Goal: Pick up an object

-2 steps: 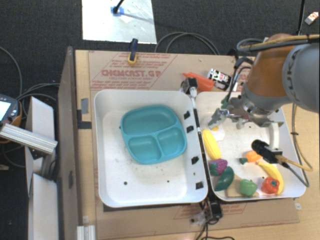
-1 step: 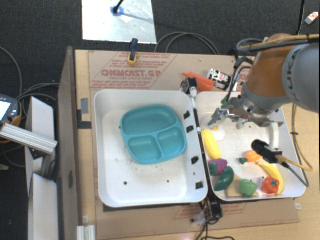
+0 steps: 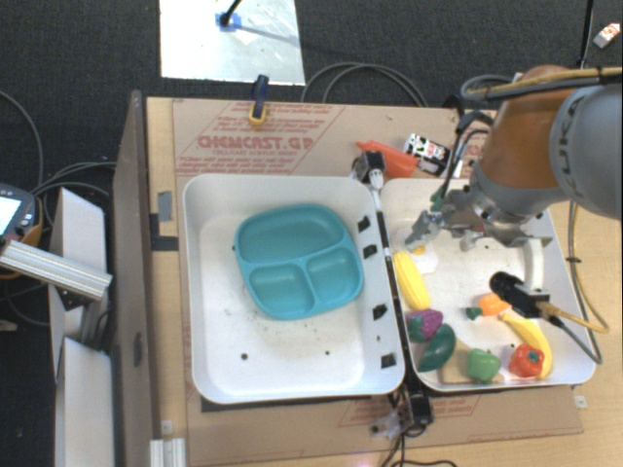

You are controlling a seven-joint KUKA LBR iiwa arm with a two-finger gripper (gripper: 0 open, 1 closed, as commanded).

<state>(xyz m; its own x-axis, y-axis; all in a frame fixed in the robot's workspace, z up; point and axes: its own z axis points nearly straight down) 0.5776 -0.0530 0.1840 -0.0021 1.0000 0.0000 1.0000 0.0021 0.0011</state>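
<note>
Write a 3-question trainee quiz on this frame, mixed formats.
1. True or false: the teal tray lies in the left bin.
2. Multiple choice: the corn lies in the right bin near (A) the divider between the bins, (B) its far right wall, (C) the bench's back edge.
3. Fill in: the pincer hangs over the ___ bin, above the corn.

Key: 1 true; 2 A; 3 right.
</note>
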